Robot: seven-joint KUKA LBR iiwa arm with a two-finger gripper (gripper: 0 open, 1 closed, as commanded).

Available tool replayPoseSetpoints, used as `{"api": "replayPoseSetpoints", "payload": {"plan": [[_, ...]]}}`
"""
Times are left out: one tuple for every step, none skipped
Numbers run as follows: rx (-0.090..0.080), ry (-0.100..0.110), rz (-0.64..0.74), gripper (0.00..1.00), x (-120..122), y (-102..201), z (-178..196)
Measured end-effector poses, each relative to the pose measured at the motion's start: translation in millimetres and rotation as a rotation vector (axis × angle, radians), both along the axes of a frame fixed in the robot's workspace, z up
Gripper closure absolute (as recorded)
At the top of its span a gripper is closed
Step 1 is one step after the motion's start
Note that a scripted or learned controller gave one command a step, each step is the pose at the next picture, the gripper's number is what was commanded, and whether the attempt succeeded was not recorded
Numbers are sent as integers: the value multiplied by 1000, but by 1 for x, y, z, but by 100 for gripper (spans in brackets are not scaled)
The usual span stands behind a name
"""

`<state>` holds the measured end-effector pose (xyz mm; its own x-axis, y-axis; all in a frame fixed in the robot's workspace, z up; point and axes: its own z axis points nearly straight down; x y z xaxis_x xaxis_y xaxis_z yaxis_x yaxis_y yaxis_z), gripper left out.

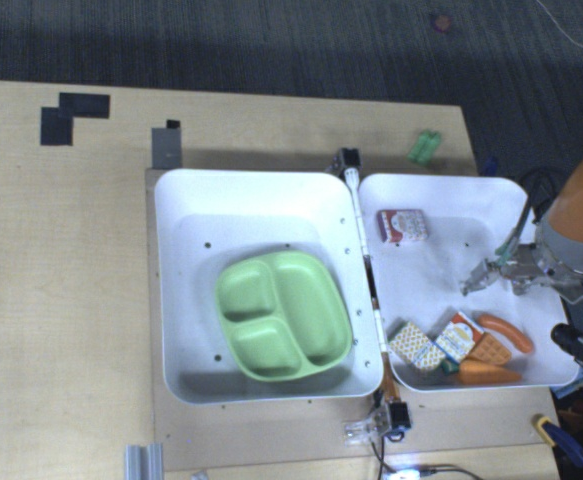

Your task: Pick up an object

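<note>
White bins sit side by side; the gripper (483, 276) hovers spread and empty over bare floor in the right bin (441, 193); the toys (461, 346) lie clustered at its near edge, well apart; the pick looks not yet begun.

The two bins (271, 193) are white, and the divided plate (284, 314) is pale green. The small box (402, 226) is red and white, the sausage (504, 334) orange-red. The packet (412, 346) seems chequered, the counter (61, 288) light beige.
</note>
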<state>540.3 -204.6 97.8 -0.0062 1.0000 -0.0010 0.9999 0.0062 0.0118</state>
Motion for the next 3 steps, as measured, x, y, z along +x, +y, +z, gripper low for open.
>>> {"api": "replayPoseSetpoints", "payload": {"plan": [[3, 7, 0, 0, 96, 59, -13], [-1, 2, 5, 100, 98, 58, 0], [-1, 8, -3, 100, 81, -2, -7]]}}
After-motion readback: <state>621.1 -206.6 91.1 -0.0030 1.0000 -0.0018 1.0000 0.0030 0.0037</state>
